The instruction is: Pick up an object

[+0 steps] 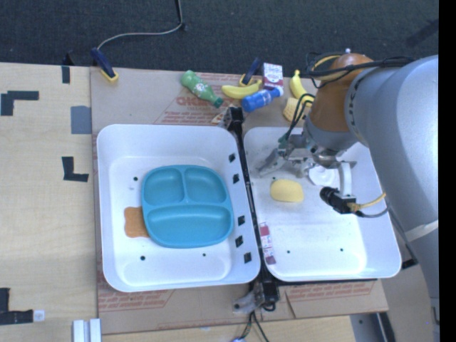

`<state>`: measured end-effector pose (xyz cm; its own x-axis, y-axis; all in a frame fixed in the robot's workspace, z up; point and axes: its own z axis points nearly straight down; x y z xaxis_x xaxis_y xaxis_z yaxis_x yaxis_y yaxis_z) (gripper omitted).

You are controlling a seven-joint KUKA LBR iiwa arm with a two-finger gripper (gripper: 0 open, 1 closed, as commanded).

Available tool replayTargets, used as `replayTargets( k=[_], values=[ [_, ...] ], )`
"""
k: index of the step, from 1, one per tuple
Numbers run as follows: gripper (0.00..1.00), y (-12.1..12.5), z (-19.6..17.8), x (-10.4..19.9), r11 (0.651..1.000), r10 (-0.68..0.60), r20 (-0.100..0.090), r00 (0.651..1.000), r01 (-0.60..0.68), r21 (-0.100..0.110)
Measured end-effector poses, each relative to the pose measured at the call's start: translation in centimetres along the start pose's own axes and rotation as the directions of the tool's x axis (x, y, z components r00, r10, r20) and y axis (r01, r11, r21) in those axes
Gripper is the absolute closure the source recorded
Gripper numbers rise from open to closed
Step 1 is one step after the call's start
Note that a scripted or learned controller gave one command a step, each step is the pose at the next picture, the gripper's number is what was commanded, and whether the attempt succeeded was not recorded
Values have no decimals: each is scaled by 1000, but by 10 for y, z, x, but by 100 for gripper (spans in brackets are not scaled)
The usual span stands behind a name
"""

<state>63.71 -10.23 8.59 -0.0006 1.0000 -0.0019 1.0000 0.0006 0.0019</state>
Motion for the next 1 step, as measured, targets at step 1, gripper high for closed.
replayTargets(
  k=[1],
  values=[
    [0,-22,0,2,1000,1,1,1000,-1,-2]
  ],
)
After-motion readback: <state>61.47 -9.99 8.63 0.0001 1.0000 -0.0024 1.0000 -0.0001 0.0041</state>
